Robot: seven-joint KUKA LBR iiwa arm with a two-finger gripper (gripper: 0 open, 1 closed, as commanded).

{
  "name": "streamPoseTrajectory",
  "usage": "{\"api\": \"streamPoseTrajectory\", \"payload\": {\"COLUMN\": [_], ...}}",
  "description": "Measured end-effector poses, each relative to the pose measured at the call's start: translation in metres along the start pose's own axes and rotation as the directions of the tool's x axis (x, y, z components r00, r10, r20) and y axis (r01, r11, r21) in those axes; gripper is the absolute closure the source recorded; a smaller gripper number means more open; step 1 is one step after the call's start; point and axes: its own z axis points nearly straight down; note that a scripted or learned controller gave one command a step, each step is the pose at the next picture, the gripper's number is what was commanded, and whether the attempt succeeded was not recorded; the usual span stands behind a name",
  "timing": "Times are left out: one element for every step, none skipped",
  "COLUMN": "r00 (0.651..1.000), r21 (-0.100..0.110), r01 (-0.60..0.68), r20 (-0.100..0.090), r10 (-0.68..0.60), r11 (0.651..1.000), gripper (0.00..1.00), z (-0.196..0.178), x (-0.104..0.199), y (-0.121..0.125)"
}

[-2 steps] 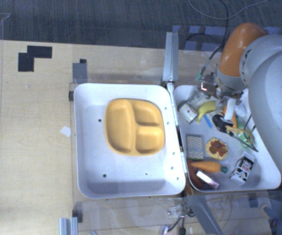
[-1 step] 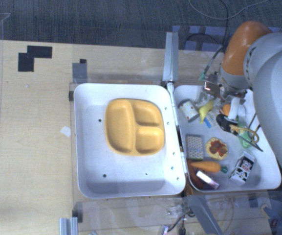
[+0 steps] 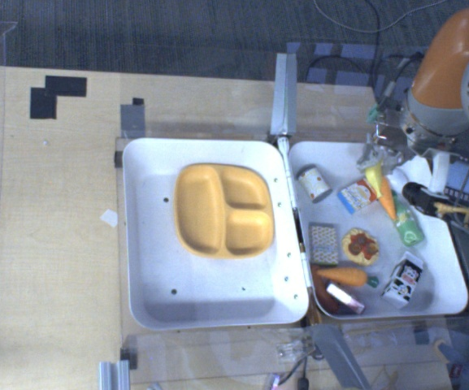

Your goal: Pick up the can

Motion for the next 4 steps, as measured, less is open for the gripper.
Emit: {"api": "streamPoseTrajectory", "payload": {"r00": [1.0, 0.976, 0.928, 0.931], "r21": [0.0, -0.003, -0.015, -0.025], "r01": [0.0, -0.219, -0.372, -0.365], "r20": [0.0, 0.0, -0.003, -0.009], "r10": [0.0, 0.219, 0.372, 0.365], "r11": [1.0, 0.976, 0.928, 0.931], "gripper": [0.0, 0.0, 0.0, 1.0], "z": [0.0, 0.107, 0.113, 0.099], "x": [0.0, 0.02, 0.028, 0.03], "y": [0.0, 0.005, 0.018, 0.021]}}
